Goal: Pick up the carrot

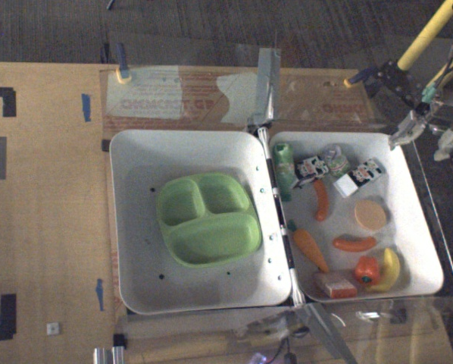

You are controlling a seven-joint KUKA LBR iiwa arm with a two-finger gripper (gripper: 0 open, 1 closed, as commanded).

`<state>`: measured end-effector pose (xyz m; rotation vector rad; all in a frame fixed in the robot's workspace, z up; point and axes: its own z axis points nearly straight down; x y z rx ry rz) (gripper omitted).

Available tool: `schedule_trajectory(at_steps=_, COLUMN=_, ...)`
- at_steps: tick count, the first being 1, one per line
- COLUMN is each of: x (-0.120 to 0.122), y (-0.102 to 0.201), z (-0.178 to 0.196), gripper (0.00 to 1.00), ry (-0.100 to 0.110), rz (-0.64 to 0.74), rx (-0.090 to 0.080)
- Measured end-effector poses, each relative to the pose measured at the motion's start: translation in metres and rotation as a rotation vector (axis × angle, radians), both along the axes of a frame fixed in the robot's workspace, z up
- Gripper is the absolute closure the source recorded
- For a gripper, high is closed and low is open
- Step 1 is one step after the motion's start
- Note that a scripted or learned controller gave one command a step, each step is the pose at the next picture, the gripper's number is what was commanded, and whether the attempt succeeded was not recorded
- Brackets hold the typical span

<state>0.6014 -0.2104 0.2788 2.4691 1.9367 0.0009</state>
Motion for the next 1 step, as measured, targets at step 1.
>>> schedule_trajectory(at_steps=1, x=-0.0148, y=0.0083, z=-0.1367, gripper=0.00, ry=0.006, rz=0.029, rx=0.003)
